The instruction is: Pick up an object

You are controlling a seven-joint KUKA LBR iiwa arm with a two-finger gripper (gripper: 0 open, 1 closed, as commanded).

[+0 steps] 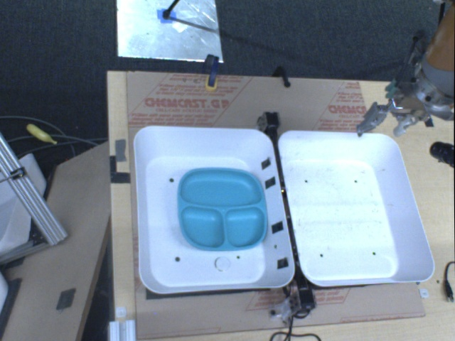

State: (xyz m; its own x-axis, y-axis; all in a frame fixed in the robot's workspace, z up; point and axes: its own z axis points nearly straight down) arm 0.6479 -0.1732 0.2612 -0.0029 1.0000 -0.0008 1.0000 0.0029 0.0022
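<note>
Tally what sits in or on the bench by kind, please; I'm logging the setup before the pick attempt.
White bins: 2, the left bin and the right bin
Blue divided plates: 1, the blue divided plate, lying in the left bin
Total: 3

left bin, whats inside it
A blue divided plate lies flat on the floor of the left bin, with a small clear ring in front of it. Whatever is under the plate is covered.
</note>
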